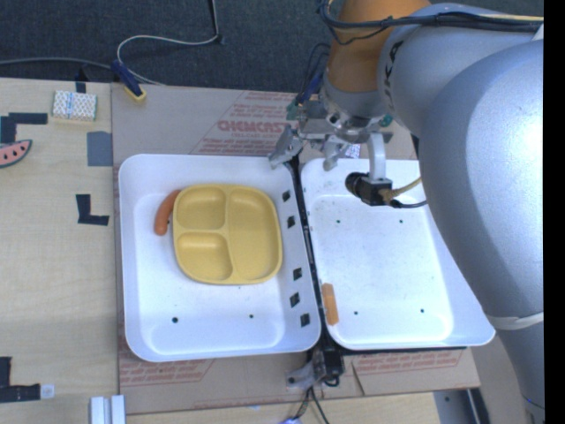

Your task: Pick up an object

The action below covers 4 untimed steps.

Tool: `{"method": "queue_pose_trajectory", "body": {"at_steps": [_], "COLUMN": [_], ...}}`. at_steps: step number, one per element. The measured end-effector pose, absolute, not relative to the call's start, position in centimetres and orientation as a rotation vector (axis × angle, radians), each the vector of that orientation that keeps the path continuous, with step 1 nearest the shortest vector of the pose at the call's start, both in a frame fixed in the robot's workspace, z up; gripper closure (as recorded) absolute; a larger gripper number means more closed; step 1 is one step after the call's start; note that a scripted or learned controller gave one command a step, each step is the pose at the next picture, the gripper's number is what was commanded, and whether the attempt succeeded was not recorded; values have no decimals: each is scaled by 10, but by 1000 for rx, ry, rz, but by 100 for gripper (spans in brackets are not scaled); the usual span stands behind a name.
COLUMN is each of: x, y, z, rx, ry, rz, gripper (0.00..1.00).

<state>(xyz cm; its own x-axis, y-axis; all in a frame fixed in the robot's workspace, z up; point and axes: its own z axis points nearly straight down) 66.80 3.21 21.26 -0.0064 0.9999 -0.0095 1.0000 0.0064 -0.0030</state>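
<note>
Two small orange carrot-like pieces lie in the white bins, neither one between the fingers.

One carrot piece [162,214] touches the left side of the yellow divided plate [228,234] in the left bin [141,325]; the other carrot piece [329,304] lies against the right bin's [441,325] left wall. Gripper [309,153] hangs over the bins' far dividing edge, jaws spread and empty.

Yellow divided plate [228,234] flat in left bin [141,325], orange carrot [163,213] beside.

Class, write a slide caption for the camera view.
Gripper above the bins' far edge; yellow plate and carrot in left bin.
</note>
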Motion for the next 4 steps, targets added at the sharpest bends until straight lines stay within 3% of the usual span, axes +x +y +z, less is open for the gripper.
{"method": "queue_pose_trajectory", "body": {"at_steps": [1,2,3,4], "x": [668,668,668,668], "y": [32,32,32,32], "z": [222,222,232,232], "rx": [2210,2209,2208,2207], "ry": [2225,2225,2225,2225], "rz": [-16,-17,-19,-20], "gripper": [100,0,100,0]}}
